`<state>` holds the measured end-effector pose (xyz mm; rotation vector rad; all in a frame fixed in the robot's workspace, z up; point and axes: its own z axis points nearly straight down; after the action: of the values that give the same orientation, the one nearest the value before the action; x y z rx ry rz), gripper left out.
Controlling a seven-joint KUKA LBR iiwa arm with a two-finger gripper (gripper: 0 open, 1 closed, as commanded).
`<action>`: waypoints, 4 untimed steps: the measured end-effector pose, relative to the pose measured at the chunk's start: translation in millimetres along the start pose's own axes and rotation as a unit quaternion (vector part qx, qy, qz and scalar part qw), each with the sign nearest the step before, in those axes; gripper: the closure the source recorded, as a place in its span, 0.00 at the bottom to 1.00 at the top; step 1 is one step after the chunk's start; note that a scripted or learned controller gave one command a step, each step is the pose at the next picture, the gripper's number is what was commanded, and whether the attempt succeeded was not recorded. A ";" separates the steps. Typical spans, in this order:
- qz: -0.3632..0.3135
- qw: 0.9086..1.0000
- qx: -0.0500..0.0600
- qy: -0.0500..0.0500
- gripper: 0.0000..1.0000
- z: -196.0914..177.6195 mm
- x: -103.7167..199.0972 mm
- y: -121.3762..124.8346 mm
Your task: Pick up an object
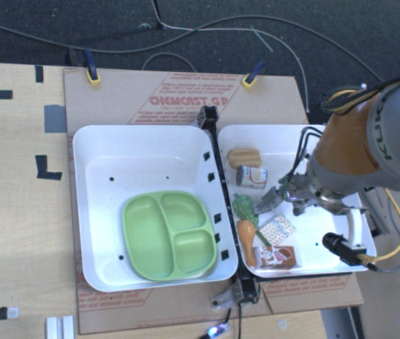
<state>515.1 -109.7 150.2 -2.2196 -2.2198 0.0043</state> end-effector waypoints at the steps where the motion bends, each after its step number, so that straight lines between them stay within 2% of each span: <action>1: 0.000 1.000 -0.002 -0.002 0.00 54.9 8.6 2.7; 2: 0.000 1.000 -0.004 -0.002 1.00 41.7 8.2 3.9; 4: -0.001 1.000 -0.003 0.000 1.00 -51.2 17.7 -7.6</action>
<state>507.7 -92.0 201.4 -2.2199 -2.2245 -0.0029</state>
